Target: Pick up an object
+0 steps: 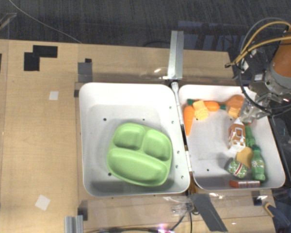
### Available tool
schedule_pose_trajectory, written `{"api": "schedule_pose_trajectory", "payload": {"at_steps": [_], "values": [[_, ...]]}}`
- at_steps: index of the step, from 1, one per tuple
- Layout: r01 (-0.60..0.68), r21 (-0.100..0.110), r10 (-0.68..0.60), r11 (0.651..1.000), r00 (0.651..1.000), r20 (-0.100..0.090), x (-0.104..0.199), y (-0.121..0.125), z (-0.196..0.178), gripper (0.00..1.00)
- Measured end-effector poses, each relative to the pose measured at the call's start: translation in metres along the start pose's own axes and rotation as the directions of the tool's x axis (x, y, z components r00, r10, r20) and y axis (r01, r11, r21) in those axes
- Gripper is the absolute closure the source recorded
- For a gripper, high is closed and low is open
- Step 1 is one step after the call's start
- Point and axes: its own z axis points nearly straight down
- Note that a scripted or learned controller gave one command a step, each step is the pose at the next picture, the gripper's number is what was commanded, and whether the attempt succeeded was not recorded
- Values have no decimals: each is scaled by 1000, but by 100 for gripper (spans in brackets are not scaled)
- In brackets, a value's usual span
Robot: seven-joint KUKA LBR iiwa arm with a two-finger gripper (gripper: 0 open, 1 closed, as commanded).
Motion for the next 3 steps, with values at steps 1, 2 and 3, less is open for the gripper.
{"api": "schedule_pose_trajectory", "payload": {"at_steps": [1, 2, 3], "values": [[-330, 10, 330, 944, 944, 5, -29, -11, -97, 100], [-329, 16, 329, 944, 944, 12, -32, -13, -109, 100], [-329, 24, 328, 944, 944, 20, -34, -14, -123, 100]]}}
